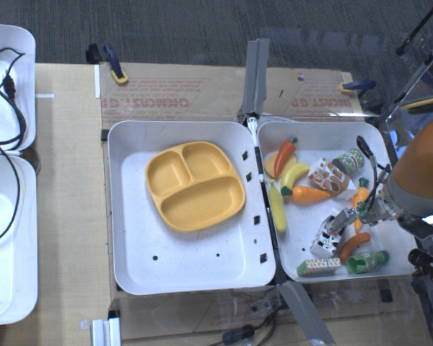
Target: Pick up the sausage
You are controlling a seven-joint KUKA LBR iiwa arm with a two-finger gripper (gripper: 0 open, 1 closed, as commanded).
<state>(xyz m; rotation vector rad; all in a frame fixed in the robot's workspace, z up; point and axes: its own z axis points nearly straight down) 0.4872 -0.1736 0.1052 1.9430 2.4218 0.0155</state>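
The sausage is a short reddish-brown piece lying at a slant near the front right of the right bin. My gripper reaches in from the right and is low in this bin, just left of the sausage and slightly behind it. Its tip is beside the sausage's left end, and I cannot tell whether they touch. Nothing is visibly held.
The right bin also holds a red chili, a banana, a carrot, a yellow corn cob, a cake slice, a green can, a green vegetable and a white block. A yellow divided plate lies in the left bin.
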